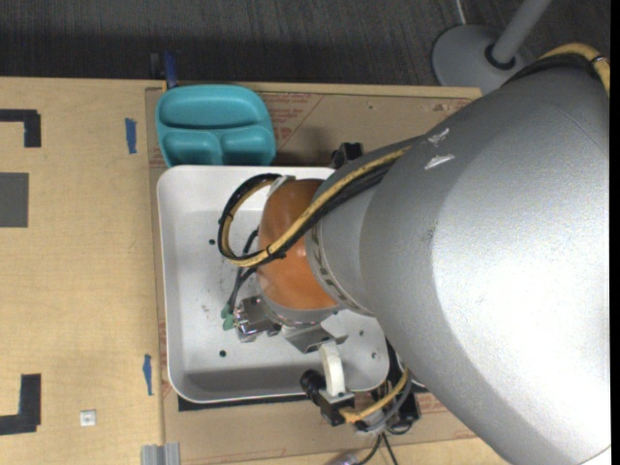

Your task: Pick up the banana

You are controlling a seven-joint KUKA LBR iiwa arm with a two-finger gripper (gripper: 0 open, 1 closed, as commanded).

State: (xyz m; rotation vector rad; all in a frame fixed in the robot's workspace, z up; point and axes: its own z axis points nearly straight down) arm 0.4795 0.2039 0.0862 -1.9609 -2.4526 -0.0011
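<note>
The grey arm [465, 260] reaches in from the right over the white bin [184, 260], its orange band [291, 250] above the bin's middle. A teal tray [215, 124] sits on the desk [77, 260] just beyond the bin's far edge — the banana's place cannot be told.

Dark carpet floor [242, 13] behind a cardboard-covered bench [77, 260].

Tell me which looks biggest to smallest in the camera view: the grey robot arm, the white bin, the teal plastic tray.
1. Grey robot arm, though it is nearest the camera, so it looks extra big.
2. Shallow white bin, partly hidden by the arm.
3. Teal plastic tray.
</note>
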